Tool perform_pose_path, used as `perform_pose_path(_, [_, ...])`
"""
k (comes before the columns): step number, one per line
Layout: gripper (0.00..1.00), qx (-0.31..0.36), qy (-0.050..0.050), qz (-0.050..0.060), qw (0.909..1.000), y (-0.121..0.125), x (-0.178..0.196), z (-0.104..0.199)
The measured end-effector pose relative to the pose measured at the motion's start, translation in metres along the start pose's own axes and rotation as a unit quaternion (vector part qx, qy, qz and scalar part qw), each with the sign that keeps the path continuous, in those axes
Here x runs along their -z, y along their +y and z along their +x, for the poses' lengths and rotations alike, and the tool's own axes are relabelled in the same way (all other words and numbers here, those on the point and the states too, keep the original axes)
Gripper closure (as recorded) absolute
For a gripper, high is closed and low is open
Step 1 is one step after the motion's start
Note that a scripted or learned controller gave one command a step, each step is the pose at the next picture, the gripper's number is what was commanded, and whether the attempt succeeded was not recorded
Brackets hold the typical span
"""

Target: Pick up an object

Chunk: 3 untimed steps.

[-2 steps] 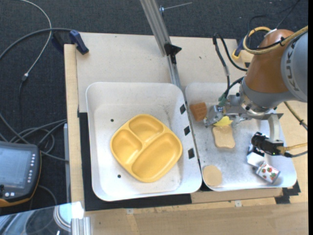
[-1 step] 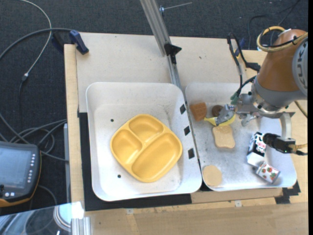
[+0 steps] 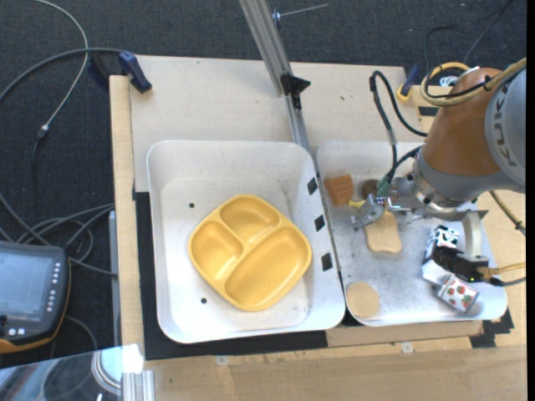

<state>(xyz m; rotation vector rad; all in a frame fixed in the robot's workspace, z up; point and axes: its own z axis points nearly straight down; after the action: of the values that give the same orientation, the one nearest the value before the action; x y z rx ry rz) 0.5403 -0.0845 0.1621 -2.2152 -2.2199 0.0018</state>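
Two white bins are sitting side by side on the worktop (image 3: pixel 209 90). Left bin (image 3: pixel 167 161) is carrying a yellow divided plate (image 3: pixel 249 251), three compartments, nothing in them as far as I can see. Right bin (image 3: pixel 410 303) is holding the loose stuff: an orange-brown block (image 3: pixel 338 190) near the divider, a tan toast-shaped piece (image 3: pixel 384 239) mid-bin, a round tan disc (image 3: pixel 363 299) at the near edge, a small black-and-white item (image 3: pixel 443 239) and a white item with red spots (image 3: pixel 456 295) toward the right corner.

Arm (image 3: pixel 464 144) is reaching in from the right, wrist hanging over the right bin. Claw (image 3: pixel 368 213) is sitting low, just above the toast-shaped piece and just beside the orange-brown block. Cannot tell whether the claw is released or clenched, too small and cluttered there. Nothing is visibly sitting in it.

Progress, judging: pick not done yet. Every object is lying on the bin floor, none lifted. Claw is looking like it is lining up on the toast-shaped piece or the block; can't say which. Left to do: closing on one item, then lifting it clear of the bin.
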Motion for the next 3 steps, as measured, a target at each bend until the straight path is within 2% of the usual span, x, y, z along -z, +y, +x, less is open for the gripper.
perform_pose_path(2, [0.00,-0.002,-0.001,-0.002,1.0000,0.001,0.000,-0.002])
perform_pose_path(3, [0.00,-0.001,0.000,0.002,1.0000,0.008,-0.062,0.005])
